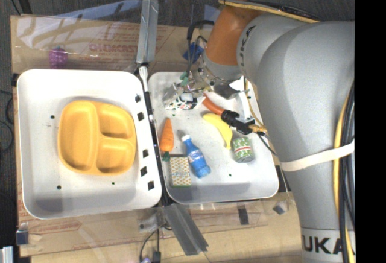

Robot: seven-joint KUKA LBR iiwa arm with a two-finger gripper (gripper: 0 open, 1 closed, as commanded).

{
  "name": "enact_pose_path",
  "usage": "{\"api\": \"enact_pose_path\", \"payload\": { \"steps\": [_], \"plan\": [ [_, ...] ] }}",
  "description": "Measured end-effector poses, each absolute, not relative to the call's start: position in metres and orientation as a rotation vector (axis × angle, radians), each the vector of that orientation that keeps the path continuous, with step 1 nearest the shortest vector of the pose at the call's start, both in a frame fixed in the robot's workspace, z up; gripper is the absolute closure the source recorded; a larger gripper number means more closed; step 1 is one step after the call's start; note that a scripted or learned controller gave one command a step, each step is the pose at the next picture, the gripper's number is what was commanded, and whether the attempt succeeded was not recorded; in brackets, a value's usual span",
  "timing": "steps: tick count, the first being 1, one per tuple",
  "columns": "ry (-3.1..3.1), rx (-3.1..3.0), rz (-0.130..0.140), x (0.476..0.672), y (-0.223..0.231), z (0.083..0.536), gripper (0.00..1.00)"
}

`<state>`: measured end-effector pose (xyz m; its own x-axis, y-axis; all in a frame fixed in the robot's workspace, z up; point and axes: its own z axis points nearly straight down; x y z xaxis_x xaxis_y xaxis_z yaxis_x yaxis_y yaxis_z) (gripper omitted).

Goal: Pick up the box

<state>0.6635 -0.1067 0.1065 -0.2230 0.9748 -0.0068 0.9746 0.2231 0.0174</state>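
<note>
a small box (180, 171) lies flat near the front edge of the right-hand bin (265, 186), its top face a pale, speckled or checked pattern that is too fine to read clearly. it sits lengthwise front to back, just below the tip of a toy carrot (166, 135) and just beside a blue bottle (195, 157), close against the bin's left wall.

Beside the glossy yellow plastic tray (96, 135), both white bins (36, 195) look smooth and matt; the bench (90, 38) is bare brown cardboard under clear, shiny film.
</note>
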Motion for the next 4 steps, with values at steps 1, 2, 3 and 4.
{"api": "enact_pose_path", "payload": {
  "steps": [1,2,3,4],
  "plan": [
    [2.527,1.831,0.008,0.6632,-0.1017,0.1066,0.0],
    [2.605,1.72,0.006,0.6634,-0.0998,0.1065,0.0],
    [2.665,1.628,0.005,0.6634,-0.0994,0.1064,0.0],
    [2.574,1.768,0.016,0.6641,-0.0979,0.1063,0.0]
  ]
}}
